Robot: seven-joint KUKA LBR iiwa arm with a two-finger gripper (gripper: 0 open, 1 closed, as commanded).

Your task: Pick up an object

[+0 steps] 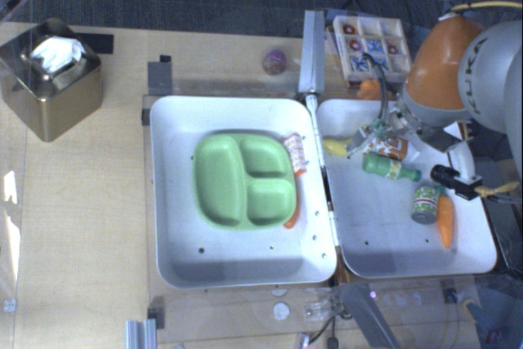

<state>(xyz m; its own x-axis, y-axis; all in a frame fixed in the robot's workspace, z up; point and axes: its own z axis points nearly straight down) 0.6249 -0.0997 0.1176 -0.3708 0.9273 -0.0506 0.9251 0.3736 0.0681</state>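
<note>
A small green bottle (391, 168) with a white label lies on its side in the right bin (384, 253), just beneath the gripper (377, 131), whose grip cannot be made out and which hangs over a crumpled packet (391, 146). A yellow piece (334, 147), a small can (426, 203) and a carrot (445, 222) crowd around it. The left bin (176, 249) holds a green divided tray (243, 179).

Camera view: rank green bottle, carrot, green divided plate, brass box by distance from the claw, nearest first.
From the claw:
1. Green bottle, right bin, just below the claw.
2. Carrot, right bin's lower right.
3. Green divided plate, left bin.
4. Brass box, bench's far left.
</note>
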